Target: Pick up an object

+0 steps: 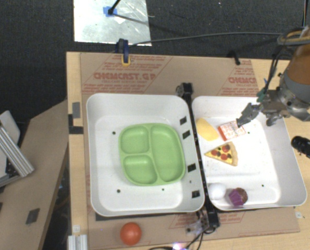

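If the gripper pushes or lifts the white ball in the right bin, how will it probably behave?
The white ball looks round and smooth, so it would probably roll at a light push. It lies in the right bin near the front wall, beside the purple object, which may stop it on that side. Its smooth surface might slip between the fingers.

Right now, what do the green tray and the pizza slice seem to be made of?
The green tray: probably moulded plastic, one even colour with a soft sheen and rounded compartments. The pizza slice: likely a plastic or rubber toy, with flat painted-looking toppings; the exact material is hard to tell.
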`<state>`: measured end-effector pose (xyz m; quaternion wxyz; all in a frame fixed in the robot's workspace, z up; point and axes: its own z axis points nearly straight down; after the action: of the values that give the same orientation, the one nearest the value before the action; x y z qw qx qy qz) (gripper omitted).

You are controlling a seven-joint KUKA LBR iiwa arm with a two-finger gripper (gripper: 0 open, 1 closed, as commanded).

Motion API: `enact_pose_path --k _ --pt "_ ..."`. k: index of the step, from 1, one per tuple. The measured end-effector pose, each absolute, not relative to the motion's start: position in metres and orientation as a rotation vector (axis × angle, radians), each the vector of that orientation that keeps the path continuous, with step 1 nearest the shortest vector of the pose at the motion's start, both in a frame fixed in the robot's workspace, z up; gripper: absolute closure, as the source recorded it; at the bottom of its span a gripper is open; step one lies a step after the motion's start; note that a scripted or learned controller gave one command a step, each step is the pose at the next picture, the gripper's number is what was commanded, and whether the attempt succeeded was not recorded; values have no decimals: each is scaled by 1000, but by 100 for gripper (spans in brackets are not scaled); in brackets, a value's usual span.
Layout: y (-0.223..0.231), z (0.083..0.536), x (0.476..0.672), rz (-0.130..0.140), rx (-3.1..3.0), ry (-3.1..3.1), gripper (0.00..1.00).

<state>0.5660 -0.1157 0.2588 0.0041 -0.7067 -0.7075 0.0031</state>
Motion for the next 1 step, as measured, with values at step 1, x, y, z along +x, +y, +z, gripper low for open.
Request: enact_pose_path --k 1 --pt "-115 265 568 -1 -2218 -2226 0"
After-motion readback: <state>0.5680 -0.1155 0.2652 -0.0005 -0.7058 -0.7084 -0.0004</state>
